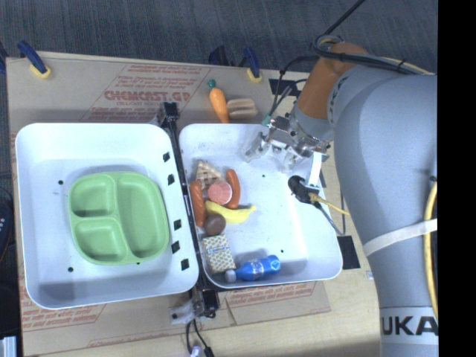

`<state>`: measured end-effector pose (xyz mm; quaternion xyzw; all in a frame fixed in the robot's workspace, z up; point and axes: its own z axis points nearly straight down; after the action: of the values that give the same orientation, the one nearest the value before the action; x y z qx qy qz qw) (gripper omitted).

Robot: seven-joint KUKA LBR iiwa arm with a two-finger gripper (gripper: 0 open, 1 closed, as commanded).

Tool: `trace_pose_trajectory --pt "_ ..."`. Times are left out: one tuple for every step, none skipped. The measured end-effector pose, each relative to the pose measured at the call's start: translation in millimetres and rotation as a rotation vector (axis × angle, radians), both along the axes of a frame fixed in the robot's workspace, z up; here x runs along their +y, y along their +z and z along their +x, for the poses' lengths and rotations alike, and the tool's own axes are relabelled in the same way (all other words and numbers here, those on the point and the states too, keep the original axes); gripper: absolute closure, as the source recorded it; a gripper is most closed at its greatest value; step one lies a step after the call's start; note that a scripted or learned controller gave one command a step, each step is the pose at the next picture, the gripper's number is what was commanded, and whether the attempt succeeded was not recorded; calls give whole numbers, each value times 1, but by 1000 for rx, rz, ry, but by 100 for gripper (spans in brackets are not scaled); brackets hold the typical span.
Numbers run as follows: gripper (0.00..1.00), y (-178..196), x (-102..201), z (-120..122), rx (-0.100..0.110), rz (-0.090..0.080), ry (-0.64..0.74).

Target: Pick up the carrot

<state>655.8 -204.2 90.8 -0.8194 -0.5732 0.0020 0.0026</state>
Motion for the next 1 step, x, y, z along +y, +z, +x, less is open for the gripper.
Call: trace_pose_trajectory --pt "100 11 1 1 1 1 7"
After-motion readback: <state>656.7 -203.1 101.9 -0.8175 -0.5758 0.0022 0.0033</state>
